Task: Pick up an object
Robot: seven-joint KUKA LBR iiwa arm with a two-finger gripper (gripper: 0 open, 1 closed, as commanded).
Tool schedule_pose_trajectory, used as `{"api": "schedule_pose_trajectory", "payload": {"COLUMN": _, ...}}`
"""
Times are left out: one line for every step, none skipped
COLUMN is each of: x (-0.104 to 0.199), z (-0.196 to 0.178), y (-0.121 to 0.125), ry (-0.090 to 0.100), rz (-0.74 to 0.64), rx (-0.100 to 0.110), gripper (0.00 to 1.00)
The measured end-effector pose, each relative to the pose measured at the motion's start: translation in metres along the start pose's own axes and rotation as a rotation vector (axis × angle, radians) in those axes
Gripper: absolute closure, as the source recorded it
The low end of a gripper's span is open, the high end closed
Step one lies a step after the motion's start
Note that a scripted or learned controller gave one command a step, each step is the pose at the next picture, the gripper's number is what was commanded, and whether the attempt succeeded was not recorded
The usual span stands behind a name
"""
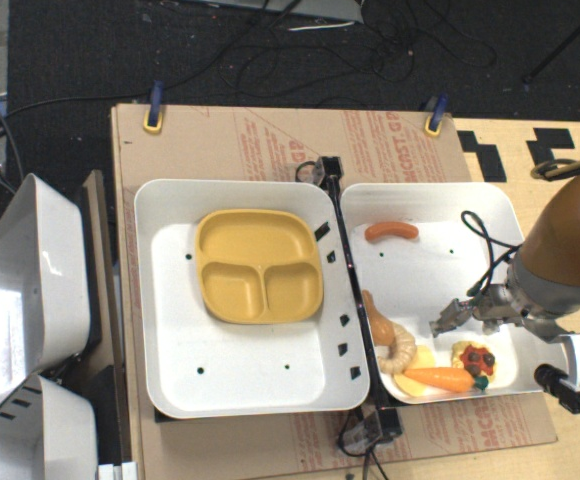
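On the bench, two shallow white bins sit side by side so that you can work one as source and keep the other as a drop zone: the left bin (170,368) carries a yellow divided plate (260,265) toward its 12 o'clock half, while the right bin (490,203) gathers the toy food. From 3 o'clock the arm (565,258) leans in over the right bin, its gripper (455,316) low above the floor; you cannot tell from this slant how wide it stands, and nothing shows in its grasp. The likeliest pickings crowd the bin's 6 o'clock corner: a tan pastry piece (390,340) at the gripper's 8 o'clock, an orange carrot (438,377) near its 6 o'clock, and a small piece with red and dark bits (475,358) just beside it at 5 o'clock. A lone sausage (391,231) lies well apart at 11 o'clock.
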State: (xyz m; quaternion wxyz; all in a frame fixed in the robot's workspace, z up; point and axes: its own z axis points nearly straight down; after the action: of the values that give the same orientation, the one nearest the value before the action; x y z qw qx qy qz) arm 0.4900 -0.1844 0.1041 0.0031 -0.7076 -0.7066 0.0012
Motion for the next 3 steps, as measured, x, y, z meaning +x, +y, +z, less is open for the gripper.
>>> {"api": "schedule_pose_trajectory", "payload": {"x": -0.001, "z": -0.014, "y": 0.002, "ry": -0.003, "rz": 0.001, "rx": -0.007, "gripper": 1.0}}
{"api": "schedule_pose_trajectory", "payload": {"x": -0.01, "z": -0.07, "y": -0.003, "ry": -0.005, "rz": 0.001, "rx": -0.011, "gripper": 1.0}}
{"api": "schedule_pose_trajectory", "payload": {"x": -0.01, "z": -0.098, "y": -0.001, "ry": -0.005, "rz": -0.004, "rx": -0.01, "gripper": 1.0}}
